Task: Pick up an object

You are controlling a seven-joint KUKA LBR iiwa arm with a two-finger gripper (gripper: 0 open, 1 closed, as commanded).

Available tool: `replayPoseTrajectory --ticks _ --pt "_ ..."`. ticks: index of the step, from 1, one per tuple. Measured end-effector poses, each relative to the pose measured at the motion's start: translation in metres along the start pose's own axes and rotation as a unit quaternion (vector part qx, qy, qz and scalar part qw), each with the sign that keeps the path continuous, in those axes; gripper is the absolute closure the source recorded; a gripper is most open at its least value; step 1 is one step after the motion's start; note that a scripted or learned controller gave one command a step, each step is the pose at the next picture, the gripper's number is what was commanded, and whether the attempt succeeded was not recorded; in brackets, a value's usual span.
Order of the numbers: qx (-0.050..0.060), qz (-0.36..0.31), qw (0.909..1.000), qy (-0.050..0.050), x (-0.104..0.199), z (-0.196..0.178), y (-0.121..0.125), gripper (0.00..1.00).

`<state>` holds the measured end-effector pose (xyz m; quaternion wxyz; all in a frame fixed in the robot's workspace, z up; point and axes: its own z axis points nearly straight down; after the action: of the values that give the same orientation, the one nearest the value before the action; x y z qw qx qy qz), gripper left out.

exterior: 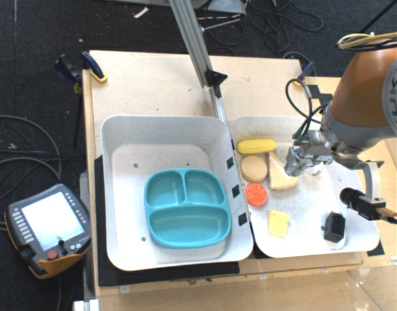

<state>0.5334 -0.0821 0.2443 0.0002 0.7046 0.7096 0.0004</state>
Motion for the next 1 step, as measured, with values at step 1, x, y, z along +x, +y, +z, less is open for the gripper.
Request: replayPoseTrajectory --ticks 1 --pt "-0.001 -0.001 1.0 0.001 0.0579 -0.0036 0.0249 1.0"
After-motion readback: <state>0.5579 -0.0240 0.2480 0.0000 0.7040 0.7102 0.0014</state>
